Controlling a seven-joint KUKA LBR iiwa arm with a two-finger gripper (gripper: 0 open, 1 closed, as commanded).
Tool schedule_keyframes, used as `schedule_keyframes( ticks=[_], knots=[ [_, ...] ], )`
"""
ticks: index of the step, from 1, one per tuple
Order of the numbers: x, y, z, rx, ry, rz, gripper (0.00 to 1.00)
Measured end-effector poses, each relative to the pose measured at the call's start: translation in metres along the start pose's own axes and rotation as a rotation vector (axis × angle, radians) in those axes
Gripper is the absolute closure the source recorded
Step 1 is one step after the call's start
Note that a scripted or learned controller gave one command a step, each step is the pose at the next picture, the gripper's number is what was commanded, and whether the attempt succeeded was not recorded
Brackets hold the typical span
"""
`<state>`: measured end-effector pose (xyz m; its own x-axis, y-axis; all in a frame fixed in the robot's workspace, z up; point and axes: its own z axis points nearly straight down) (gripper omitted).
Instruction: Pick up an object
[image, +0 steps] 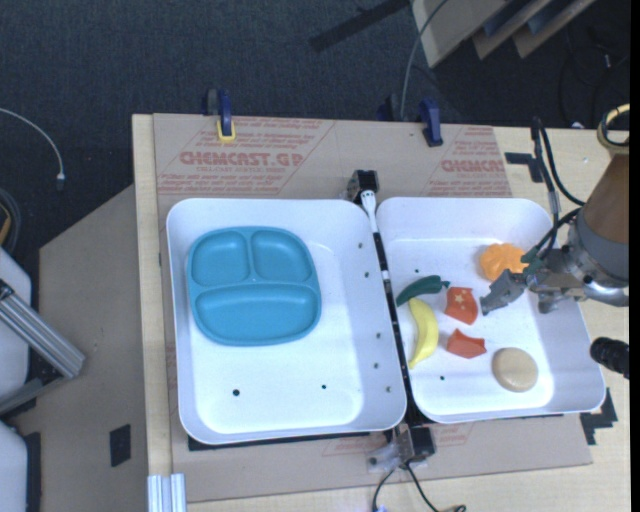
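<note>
So, arm: the grey robot arm comes in from the right and hangs over the right bin.
Gripper: the gripper points left and sits low inside the right bin; its dark fingers look pressed close together with nothing between them (they are small and hard to see well).
Orange toy: an orange lump lies just above the gripper tip, very near it.
Red pieces: one red piece lies just left of the gripper tip, and another red piece lies below that one.
Banana: a yellow banana lies near the left wall of the right bin, left of the red pieces.
Green thing: a dark green thing lies at the top end of the banana, touching or almost touching it.
Tan round thing: a tan round thing lies near the bottom of the right bin, below the gripper.
Left bin: the left bin holds a blue plate with three parts, in its upper left area.
Bench: both bins sit side by side on a brown board.
</note>
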<state>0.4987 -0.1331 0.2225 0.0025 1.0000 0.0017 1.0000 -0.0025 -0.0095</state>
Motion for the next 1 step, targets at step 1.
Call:
schedule_keyframes(
  ticks=[1],
  knots=[
    [0.0002, 0.0022, -0.0044, -0.010, -0.002, -0.003, 0.00]
  ],
)
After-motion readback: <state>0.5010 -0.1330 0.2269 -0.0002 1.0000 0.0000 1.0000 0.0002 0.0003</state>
